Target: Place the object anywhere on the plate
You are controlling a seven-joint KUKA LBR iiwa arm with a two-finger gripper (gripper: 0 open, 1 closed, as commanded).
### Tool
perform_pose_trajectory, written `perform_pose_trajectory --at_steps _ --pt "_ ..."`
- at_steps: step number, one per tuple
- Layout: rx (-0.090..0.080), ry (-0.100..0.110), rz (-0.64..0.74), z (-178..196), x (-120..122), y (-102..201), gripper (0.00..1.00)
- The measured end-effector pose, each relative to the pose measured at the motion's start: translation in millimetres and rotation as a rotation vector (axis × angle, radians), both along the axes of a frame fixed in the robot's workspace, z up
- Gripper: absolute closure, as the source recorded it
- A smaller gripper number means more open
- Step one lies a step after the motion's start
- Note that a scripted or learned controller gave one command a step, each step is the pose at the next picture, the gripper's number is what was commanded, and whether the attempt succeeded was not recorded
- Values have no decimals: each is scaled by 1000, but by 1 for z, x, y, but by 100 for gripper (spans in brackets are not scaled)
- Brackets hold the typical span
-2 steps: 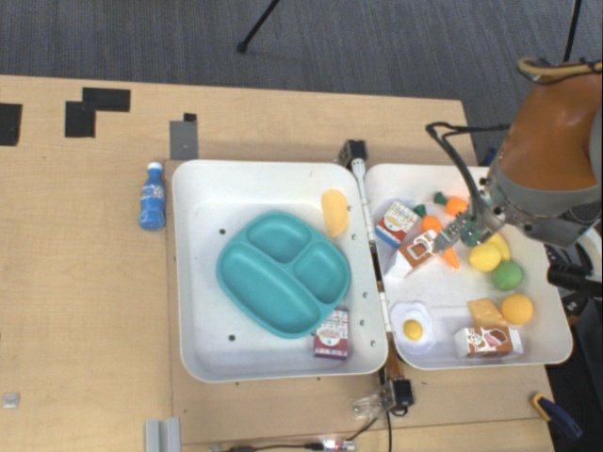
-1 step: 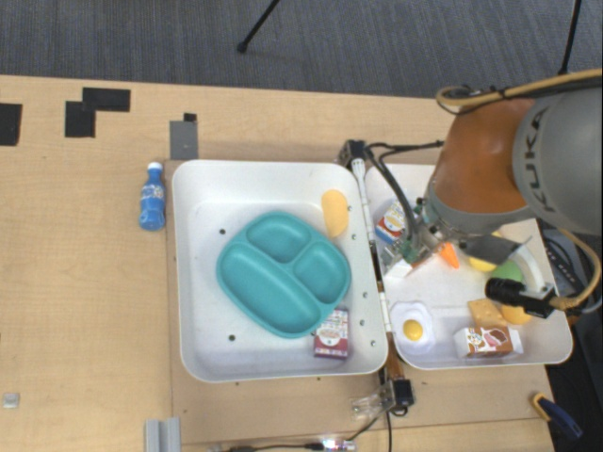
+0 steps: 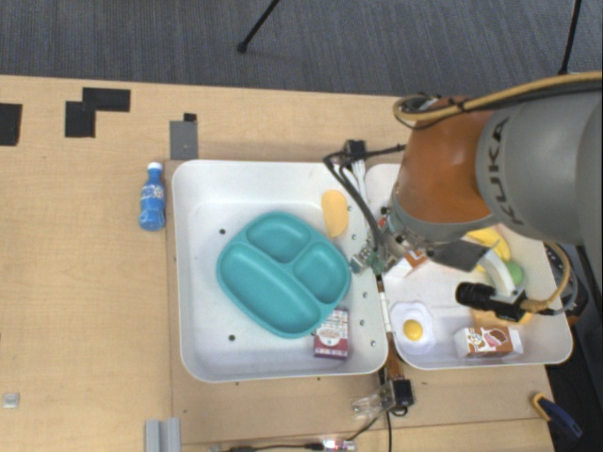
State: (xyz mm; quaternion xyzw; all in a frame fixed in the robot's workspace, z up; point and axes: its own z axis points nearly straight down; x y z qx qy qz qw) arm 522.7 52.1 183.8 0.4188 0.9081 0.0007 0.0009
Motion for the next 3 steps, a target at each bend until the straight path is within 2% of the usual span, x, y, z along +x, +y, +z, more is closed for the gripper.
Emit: perform_pose_trajectory --at_steps 1,2,3 --pt "1 1 -225 26 -35 63 100" --pt "0 2 -419 22 -14 114 100" --pt "0 1 -418 22 -14 114 0"
